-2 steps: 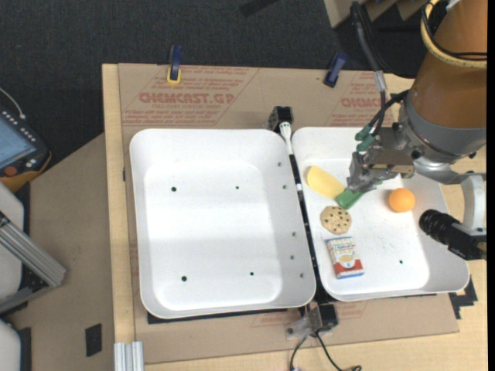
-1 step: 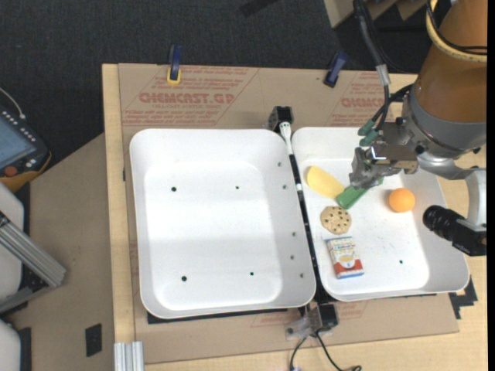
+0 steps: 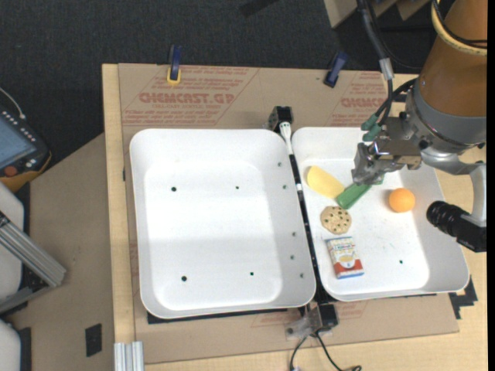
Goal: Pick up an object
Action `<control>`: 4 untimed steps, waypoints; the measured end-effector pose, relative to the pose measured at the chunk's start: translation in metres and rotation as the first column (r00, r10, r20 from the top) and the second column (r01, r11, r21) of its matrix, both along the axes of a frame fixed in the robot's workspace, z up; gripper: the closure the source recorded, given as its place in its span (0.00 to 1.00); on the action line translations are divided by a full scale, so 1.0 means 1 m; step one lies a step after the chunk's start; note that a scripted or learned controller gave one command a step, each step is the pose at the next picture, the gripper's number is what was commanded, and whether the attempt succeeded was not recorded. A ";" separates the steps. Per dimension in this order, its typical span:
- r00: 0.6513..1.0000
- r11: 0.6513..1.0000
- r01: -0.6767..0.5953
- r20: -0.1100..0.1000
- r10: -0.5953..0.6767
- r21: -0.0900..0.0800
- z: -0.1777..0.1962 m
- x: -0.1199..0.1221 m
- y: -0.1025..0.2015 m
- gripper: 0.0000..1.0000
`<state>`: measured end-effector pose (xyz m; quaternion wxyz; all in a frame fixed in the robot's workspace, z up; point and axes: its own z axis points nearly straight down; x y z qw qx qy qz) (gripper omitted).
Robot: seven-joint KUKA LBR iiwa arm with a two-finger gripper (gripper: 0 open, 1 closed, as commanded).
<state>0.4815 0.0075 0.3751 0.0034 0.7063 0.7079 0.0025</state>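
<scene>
My gripper (image 3: 371, 173) hangs over the back middle of the right bin (image 3: 445, 273). A green stick-like object (image 3: 353, 195) lies at a slant just below it, and its upper end runs under the gripper tip. Touching or held, I cannot tell. A yellow rounded object (image 3: 324, 182) lies to the left of the green one. A round brown cookie (image 3: 336, 219) sits in front of both. An orange ball (image 3: 401, 200) rests to the right of the gripper. A small white, blue and red box (image 3: 345, 256) lies toward the bin's front.
The left bin (image 3: 155, 230) sits beside the right one, with a black divider strip (image 3: 298, 199) between them. A black cylinder (image 3: 452, 221) juts over the right bin's right rim. Both bins rest on a cardboard sheet (image 3: 232, 91) held by clamps at the back.
</scene>
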 end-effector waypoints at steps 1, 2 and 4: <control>1.000 1.000 0.000 0.003 0.000 -0.001 0.010 0.001 0.000 1.00; 1.000 1.000 0.000 0.005 0.000 -0.001 0.020 0.001 0.000 1.00; 1.000 1.000 0.003 -0.005 -0.003 0.001 -0.038 -0.001 -0.030 1.00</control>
